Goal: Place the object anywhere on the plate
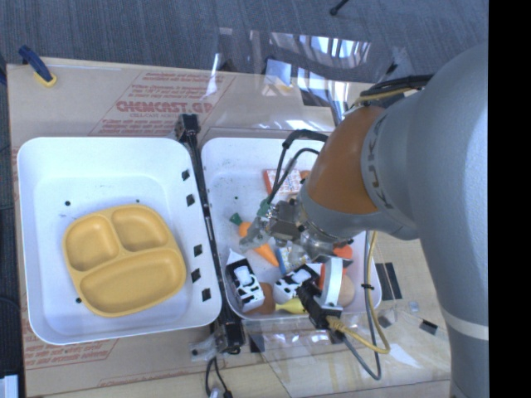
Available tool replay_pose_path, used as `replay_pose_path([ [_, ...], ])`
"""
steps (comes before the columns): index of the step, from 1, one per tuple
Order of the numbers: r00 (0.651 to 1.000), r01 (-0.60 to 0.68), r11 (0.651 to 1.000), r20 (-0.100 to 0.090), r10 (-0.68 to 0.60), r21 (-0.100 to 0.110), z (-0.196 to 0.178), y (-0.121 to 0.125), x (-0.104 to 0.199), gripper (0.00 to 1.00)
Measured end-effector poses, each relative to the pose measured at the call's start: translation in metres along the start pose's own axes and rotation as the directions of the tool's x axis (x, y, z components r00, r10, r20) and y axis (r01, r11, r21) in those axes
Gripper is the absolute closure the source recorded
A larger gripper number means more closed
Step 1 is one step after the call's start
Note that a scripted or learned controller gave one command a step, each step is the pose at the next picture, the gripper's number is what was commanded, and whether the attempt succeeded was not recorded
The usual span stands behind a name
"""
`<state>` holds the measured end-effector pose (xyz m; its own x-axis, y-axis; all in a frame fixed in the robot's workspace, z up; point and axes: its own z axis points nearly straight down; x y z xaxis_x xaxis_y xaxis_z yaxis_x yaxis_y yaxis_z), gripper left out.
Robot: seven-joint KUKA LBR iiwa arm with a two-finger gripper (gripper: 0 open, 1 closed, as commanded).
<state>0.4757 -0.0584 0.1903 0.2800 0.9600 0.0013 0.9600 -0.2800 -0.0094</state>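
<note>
Reaching in from the right, low over the right bin (217,189) of the two white ones on the counter (124,98): the grey arm (415,156), orange band above the wrist, covering much of that bin's far and right side. At its tip, the pincer (278,225), down among the clutter near the bin's middle. Cannot tell how wide open, nor whether holding anything; too much hidden by the wrist and the tangle of cables.

Scattered in the right bin:
- an orange carrot-like piece (267,254) just beside the pincer, toward the near side
- a smaller orange bit with a green tip (238,221) to the pincer's left
- a black-and-white patterned block (243,282) by the near left corner, touching a brown rounded thing (263,299)
- a second black-and-white piece (289,287) next to a yellow lump (290,307) at the near wall
- a red-and-white packet (274,177) toward the far side, partly under the arm

Cannot tell which of these counts as the task's object; all of them inside the right bin.

Lying flat in the left bin (41,172), toward its near side: the yellow plate (124,259), three compartments, two small ones farther off and one long one nearer. Well apart from the pincer and from every one of those pieces, with both bin walls between.

Fixed at the far end of the seam between the bins, a black clamp (189,127). At the counter's far left corner, a blue-and-yellow clip (37,66).
</note>
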Motion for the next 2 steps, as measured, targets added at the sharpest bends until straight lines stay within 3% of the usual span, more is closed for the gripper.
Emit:
replay_pose_path([
  [1, 1.0, 0.008, 1.0, 0.0, -0.008, 0.003, -0.0091, 0.0005, 0.0008, 1.0],
  [2, 1.0, 0.009, 1.0, 0.0, -0.009, 0.003, -0.0089, 0.0004, 0.0009, 0.0],
])
